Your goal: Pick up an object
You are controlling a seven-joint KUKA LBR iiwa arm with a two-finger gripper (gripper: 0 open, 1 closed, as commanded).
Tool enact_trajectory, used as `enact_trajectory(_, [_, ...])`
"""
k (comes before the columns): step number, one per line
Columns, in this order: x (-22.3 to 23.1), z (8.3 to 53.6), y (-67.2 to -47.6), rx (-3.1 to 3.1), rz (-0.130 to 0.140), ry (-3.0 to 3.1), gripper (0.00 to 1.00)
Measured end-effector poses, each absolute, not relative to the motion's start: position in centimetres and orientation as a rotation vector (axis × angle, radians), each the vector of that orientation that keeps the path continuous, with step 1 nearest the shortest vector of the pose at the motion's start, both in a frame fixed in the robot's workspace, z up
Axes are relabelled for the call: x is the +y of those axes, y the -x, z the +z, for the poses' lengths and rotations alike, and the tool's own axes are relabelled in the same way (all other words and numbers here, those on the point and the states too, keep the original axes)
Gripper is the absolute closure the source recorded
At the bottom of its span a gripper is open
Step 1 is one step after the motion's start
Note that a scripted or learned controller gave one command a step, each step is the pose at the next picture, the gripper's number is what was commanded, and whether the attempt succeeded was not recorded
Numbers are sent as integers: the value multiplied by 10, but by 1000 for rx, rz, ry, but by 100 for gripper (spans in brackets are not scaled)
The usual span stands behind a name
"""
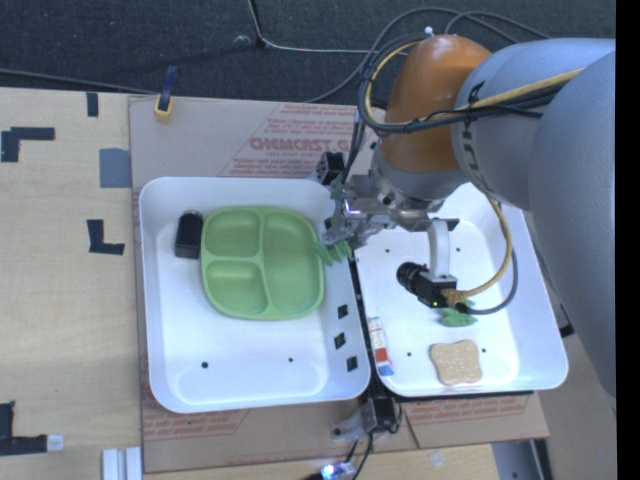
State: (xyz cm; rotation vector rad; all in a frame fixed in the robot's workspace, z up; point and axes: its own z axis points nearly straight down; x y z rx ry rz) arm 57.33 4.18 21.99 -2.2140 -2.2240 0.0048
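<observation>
Pincer (338,236) of mine hangs at edge of green divided plastic plate (262,263), prob. bc its rim's grabbable. Can't tell if spread or pinching.

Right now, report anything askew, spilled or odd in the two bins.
Nothing spilled or broken. The green three-compartment plastic plate lies slightly rotated in the left white bin, a small black block hard against its left rim.

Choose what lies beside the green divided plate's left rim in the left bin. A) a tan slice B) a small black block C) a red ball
B: the small black block sits by the left rim of the green plate in the left bin, while the tan slice lies in the right bin.
</observation>
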Motion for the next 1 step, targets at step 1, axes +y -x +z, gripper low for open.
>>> enact_trajectory(1, [87, 218, -548, -2225, 4, 2213, 100])
